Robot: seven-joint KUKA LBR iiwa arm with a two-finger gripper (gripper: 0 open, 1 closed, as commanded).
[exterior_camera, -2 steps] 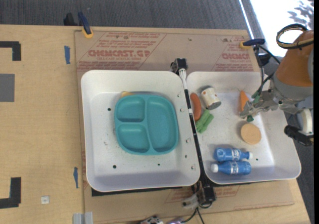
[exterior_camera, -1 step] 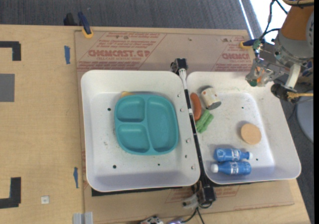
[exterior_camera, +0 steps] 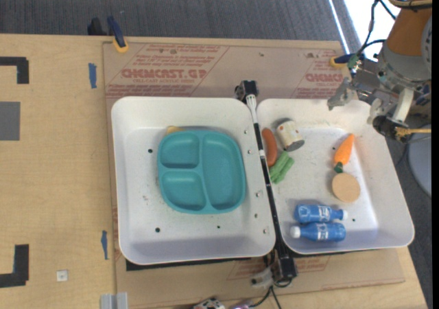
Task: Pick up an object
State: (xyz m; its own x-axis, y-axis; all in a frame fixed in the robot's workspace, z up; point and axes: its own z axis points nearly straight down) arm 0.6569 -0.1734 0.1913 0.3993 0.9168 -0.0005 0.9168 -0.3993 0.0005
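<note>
Wooden table (exterior_camera: 55, 184) carries two white bins. Teal divided plate (exterior_camera: 202, 170) fills the left one. Right bin (exterior_camera: 391, 198) holds a carrot (exterior_camera: 343, 151), two blue bottles (exterior_camera: 319, 222), other small items. End effector (exterior_camera: 384, 98) hovers above its far-right corner, grip state unclear. Crowded, rounded items could roll or slip when grasped.

The right bin (exterior_camera: 391, 184) held the objects. A carrot (exterior_camera: 343, 151) lay tilted near the right wall, with a round tan disc (exterior_camera: 346, 188) just below it. Two blue bottles (exterior_camera: 319, 213) (exterior_camera: 319, 232) lay on their sides, side by side, near the front. At the left, a sausage (exterior_camera: 269, 145) and a green pod (exterior_camera: 280, 168) lay touching, and a small can (exterior_camera: 289, 134) lay just beside them.
</note>
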